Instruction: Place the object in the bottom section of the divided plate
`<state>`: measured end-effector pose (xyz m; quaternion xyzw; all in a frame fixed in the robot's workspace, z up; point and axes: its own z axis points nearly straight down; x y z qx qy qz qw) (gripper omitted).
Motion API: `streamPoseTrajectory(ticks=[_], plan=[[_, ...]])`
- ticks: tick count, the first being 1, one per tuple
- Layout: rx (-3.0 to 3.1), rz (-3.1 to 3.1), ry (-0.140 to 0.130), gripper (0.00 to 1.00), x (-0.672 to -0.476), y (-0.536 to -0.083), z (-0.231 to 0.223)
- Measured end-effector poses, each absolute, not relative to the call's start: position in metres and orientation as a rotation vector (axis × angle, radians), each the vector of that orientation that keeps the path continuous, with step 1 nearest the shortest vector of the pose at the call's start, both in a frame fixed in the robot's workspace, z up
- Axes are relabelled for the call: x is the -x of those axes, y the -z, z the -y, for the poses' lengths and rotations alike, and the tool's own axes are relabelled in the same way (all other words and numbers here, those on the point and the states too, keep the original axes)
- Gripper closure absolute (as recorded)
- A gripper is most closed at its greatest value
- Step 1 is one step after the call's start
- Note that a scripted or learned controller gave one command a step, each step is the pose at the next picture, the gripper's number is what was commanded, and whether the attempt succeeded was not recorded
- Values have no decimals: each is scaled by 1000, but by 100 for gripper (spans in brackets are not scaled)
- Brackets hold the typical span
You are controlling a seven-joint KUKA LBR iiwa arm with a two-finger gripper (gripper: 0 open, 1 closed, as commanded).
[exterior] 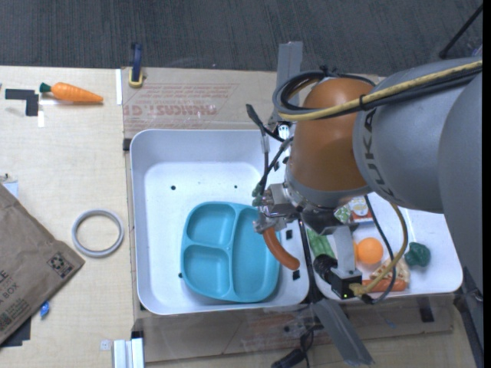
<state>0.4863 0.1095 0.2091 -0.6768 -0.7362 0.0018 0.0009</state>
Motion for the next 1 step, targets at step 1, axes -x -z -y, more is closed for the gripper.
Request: streamPoseTrajectory(ticks=[1], plan=[[2126,2311,-6,0,-486,-209,-109]])
